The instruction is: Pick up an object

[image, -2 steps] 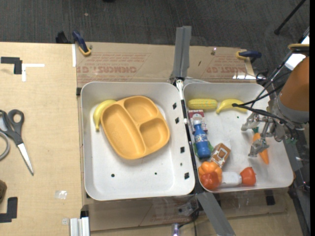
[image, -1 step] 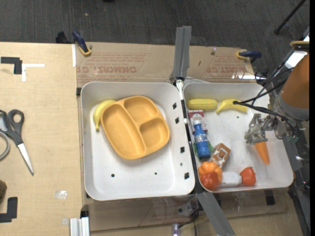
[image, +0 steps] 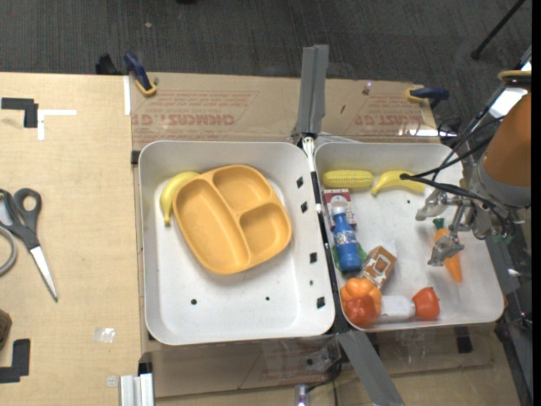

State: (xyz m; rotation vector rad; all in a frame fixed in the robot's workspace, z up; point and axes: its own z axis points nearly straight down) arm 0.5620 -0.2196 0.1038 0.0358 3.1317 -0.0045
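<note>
a pale wooden bench (image: 68, 227) on dark carpet bears two white bins, left bin (image: 161, 311) and right bin (image: 482, 311), seen from above. the gripper (image: 448, 242) is lowered at the right bin's right side, its metal fingers set about a carrot (image: 451, 260); whether they are clenched on it cannot be told. a good grasp would be centred on the carrot before any lift. counted: two bananas, one divided plate (image: 230, 218), one corn cob (image: 347, 178), one blue bottle (image: 345, 237), one pair of scissors (image: 30, 227).
</note>
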